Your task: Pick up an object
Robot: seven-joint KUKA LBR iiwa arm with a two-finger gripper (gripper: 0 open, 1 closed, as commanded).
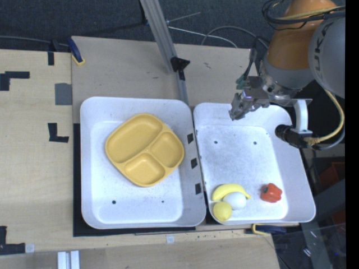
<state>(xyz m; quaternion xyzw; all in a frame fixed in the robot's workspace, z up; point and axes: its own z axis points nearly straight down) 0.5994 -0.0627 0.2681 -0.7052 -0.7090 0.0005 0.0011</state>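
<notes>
Progress on the pick is judged to be at its start: the gripper (240, 111) is seen above the far rim of the right bin (291, 209) with nothing between its fingers, and whether it is spread or pressed together cannot be told. Candidate objects are clustered at that bin's near edge, well apart from the gripper: a banana (226, 190) touching a white egg-like object (238, 201) and a lemon (222, 210), with a red pepper-like fruit (271, 193) near them. A yellow divided plate (144, 149) is seen in the left bin (92, 206), and nothing is judged to block the descent.
</notes>
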